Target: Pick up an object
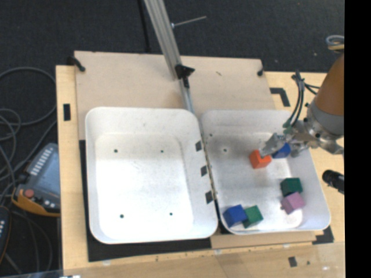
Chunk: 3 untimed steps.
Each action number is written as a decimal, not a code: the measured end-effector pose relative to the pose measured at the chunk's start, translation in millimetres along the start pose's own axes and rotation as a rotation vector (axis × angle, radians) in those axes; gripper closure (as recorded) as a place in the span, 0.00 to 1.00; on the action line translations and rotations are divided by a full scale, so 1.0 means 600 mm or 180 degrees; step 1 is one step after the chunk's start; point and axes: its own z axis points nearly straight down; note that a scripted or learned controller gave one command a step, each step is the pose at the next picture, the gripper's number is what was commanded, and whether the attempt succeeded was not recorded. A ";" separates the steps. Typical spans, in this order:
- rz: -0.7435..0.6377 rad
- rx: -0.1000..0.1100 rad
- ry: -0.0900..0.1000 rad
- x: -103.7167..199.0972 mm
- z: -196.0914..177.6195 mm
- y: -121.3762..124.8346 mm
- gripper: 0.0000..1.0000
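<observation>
Gripper (277, 149) hangs over the right bin (232, 123), touching or just above an orange block (259, 159) with a blue block (282, 151) beside it; whether it grips either, I cannot tell. Open floor lies left of the orange block, while more blocks crowd the bin's near edge.

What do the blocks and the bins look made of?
Blocks, such as the orange block and pink block: matte, solid-coloured, with softened edges, so likely foam or painted wood; the picture can't settle which. Right bin and left bin: smooth white moulded plastic, judging by rounded corners and scuffed grey marks.
</observation>
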 end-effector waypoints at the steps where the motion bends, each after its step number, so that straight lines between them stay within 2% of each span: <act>1: -0.0009 -0.0006 -0.0014 0.010 0.200 0.035 0.00; 2: 0.0003 -0.0012 -0.0007 0.009 0.180 0.035 1.00; 3: 0.0006 -0.0011 -0.0006 0.010 0.181 0.035 0.00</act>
